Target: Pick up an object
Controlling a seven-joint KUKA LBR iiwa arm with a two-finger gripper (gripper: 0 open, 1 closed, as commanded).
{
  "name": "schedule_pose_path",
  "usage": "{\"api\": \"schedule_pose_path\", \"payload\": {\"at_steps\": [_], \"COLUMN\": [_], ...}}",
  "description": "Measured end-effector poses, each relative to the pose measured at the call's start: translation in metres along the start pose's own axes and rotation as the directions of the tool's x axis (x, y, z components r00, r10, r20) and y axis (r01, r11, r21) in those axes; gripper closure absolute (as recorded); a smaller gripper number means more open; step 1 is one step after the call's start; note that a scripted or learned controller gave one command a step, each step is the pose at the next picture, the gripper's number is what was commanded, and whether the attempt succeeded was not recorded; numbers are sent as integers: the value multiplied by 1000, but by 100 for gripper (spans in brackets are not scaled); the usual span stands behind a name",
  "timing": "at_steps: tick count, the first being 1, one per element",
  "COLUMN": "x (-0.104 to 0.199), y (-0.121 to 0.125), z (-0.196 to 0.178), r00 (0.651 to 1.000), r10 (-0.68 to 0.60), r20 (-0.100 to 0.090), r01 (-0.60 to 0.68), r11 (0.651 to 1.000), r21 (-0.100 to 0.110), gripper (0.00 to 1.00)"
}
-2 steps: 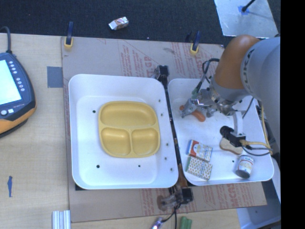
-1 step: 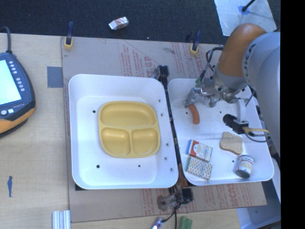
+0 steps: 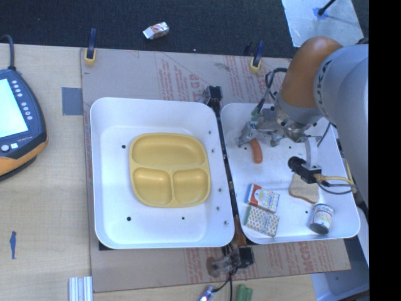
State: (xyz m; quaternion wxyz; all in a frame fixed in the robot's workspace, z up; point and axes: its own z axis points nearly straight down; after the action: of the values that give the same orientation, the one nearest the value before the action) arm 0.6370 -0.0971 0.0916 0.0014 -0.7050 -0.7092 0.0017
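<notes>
**Gripper low over the right bin**

Two white bins sat side by side on the counter point(image 3: 56, 218). The left bin point(image 3: 106, 168) held a yellow divided plate point(image 3: 169, 168). In the right bin point(image 3: 341, 221) lay an orange sausage point(image 3: 256, 151), two small cartons point(image 3: 263, 209), a toast slice point(image 3: 304, 190) and a can point(image 3: 321, 218). The gripper point(image 3: 266, 130) hung just above the sausage; whether its fingers were spread or closed, I cannot tell.

The arm point(image 3: 341, 86) is bulky, with smooth rounded light-grey casing and a glossy orange band point(image 3: 304, 68) above the wrist. Below the band sits a grey wrist flange. Thin dark cables loop round it. The gripper point(image 3: 263, 129) is a small cluster of grey metal parts with dark fittings.
</notes>
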Motion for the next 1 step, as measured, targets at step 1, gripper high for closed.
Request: {"api": "schedule_pose_path", "payload": {"at_steps": [1], "x": [1], "y": [6], "z": [-1], "r00": [1000], "r10": [1], "r20": [1], "r01": [-1], "r11": [1000], "r21": [-3], "gripper": [0]}}
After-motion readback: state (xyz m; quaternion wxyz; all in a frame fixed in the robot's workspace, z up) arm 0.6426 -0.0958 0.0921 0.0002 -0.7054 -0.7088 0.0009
